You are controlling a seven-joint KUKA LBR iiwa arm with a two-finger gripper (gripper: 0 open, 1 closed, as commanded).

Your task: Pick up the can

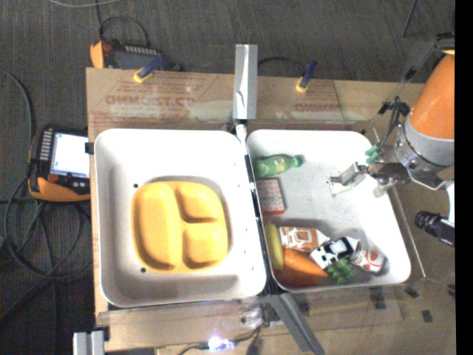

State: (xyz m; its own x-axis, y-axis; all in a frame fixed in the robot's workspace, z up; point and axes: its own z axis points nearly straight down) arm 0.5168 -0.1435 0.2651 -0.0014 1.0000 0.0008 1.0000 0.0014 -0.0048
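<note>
The task is at its beginning, as far as I can judge. The small can with a white, red and orange label (372, 259) lies in the near right corner of the right white bin (384, 211), on the bin floor. It seems to lie on its side, but it is too small to be sure. It touches or almost touches a black and white toy figure (334, 250), and a green leafy vegetable toy (342, 271) is just beside them. An orange carrot (301, 265), a brown and white carton (300, 238) and a yellow banana (275, 245) fill the same near edge of the bin.

The grey metal gripper (347, 177) hangs over the far right part of this bin, above a bare floor, well apart from the can. How far the claw is open, I cannot tell at this size. No object is visible at its tip, so I judge that nothing is picked up.

What is left is nearly everything: to travel toward the near corner, descend over the can, close on it and lift. The crowded neighbours may make the grasp difficult.
</note>
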